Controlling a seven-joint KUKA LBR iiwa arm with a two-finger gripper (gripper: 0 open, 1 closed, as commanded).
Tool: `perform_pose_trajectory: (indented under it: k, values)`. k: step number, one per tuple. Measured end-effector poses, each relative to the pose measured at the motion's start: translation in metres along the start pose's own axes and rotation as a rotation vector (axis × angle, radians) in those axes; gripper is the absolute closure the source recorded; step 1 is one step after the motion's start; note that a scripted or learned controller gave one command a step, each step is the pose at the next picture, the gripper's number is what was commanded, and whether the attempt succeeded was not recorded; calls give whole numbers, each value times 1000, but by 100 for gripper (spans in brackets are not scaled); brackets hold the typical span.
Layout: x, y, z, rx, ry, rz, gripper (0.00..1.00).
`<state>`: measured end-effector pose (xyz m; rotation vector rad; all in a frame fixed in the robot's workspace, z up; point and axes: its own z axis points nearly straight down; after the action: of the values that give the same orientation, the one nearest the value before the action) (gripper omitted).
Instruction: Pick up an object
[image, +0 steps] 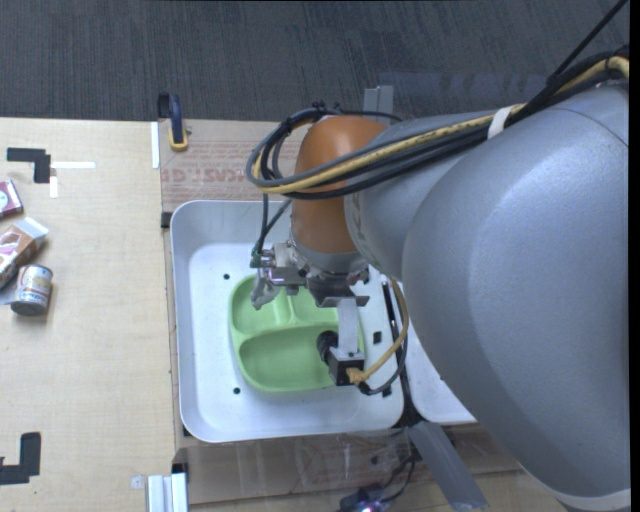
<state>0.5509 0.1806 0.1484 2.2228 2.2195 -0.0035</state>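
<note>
Hand low over the green tray

Your hand (300, 290) hung over the green tray (275, 350); its opening I cannot tell. You should grip the rim squarely.

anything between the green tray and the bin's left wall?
No. In the camera view, bare white bin floor separates the green tray from the bin's left wall, apart from two small dark dots.

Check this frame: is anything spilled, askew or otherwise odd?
Nothing looks spilled or broken. The green divided tray lies flat in the white bin, with the hand low over its upper edge. A small can and packets lie outside the bin on the wooden bench.
</note>
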Motion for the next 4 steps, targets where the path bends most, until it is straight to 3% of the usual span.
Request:
perform_pose_trajectory:
  k: [1,2,3,4]
  values:
    - [12,-30,-19,2,1,-2,0]
    - [-24,-5,30,1,0,1,0]
    - [16,-30,-36,0,0,-2,0]
    - [-27,-74,56,0,1,2,0]
